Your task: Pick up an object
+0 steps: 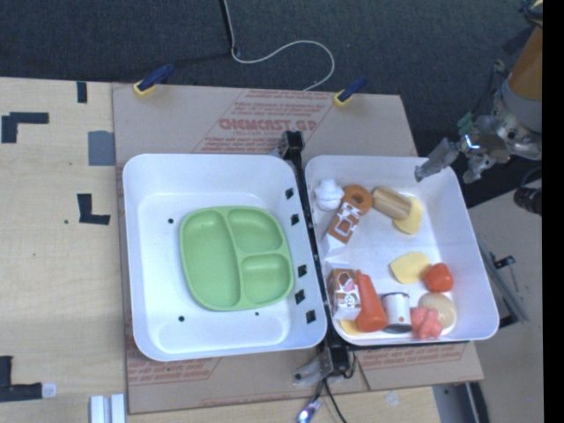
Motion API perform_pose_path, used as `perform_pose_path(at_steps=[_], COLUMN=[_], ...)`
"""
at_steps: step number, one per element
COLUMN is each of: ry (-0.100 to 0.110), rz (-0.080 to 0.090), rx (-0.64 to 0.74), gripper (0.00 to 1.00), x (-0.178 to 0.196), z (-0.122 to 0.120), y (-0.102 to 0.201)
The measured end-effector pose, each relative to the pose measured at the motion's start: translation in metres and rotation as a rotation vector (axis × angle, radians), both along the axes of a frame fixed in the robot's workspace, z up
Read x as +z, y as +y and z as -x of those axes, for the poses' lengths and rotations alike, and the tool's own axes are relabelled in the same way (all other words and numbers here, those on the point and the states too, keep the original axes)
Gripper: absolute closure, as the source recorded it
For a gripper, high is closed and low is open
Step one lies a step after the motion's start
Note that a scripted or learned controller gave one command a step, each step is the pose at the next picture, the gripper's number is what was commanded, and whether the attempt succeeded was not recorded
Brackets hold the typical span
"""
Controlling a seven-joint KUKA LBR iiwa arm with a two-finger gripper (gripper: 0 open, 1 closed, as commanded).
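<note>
I've got the tool (451,160) hanging over the right bin's (471,236) far right corner, fingers spread wide, nothing between them. The toy food sits crowded below. I'd go for the yellow piece (409,267): it lies apart from its neighbours, so descend straight and centred.
</note>
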State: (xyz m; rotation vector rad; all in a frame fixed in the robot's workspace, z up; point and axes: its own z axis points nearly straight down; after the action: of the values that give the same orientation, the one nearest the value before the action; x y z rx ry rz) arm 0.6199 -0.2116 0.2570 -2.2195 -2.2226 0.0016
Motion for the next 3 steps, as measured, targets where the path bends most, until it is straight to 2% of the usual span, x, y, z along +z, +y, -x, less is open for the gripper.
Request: perform_pose_path(at_steps=[1, 2, 3], ry=[-0.013, -0.010, -0.010], rz=[-0.001, -0.002, -0.004], rx=[0.007, 0.010, 0.014], gripper=[0.00, 0.00, 0.00], x=[0.111, 0.200, 0.279], z=[0.037, 0.084, 0.135], y=[0.080, 0.167, 0.270])
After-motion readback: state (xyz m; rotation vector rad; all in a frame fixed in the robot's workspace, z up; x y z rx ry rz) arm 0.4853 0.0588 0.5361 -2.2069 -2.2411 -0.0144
